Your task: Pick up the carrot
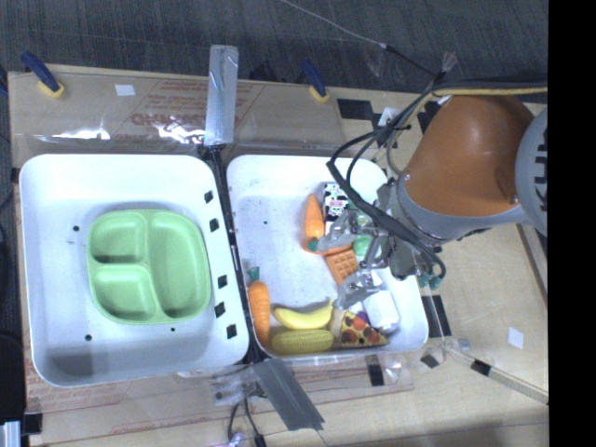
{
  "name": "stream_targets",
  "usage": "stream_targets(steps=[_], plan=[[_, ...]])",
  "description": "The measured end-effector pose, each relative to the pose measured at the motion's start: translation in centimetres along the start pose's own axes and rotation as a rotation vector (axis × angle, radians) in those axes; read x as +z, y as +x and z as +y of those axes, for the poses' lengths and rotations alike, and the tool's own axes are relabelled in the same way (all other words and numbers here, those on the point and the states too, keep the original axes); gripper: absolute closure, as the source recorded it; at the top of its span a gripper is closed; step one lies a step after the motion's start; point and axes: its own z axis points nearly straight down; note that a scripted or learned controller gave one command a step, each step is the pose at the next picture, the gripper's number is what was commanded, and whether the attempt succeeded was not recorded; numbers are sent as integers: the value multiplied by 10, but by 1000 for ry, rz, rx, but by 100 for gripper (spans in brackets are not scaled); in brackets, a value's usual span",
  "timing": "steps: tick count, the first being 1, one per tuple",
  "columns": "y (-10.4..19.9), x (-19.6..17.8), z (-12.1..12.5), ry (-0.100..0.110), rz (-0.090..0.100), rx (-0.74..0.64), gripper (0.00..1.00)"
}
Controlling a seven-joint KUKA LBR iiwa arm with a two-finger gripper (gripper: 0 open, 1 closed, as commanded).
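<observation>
Bench carries two white bins side by side. Left bin sits well left of the claw and holds a green divided plate. Right bin holds the toy food, with the claw down inside it on its right half. Arm comes in from the right, orange band above the wrist, black cables looping over it. Claw is low in the bin among the clutter; can't tell how wide it stands or whether anything is in it, the tips are lost against the items. Two carrots here. Carrot lies just up-left of the claw, long axis roughly top-to-bottom in view, slightly tilted, green end at the bottom near a waffle piece that sits just left of the claw. Second carrot is further left and below the claw, against the bin's left wall, also running top-to-bottom, green end up. Banana and corn cob lie below-left of the claw, pizza slice just below it.
</observation>
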Motion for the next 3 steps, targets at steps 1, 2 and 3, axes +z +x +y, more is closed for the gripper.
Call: stream_targets(steps=[1, 2, 3], plan=[[-44, 106, -19, -4, 11, -87, 0], [-77, 154, -29, -1, 0, 130, 0], [-79, 143, -27, -1, -3, 121, 100]])
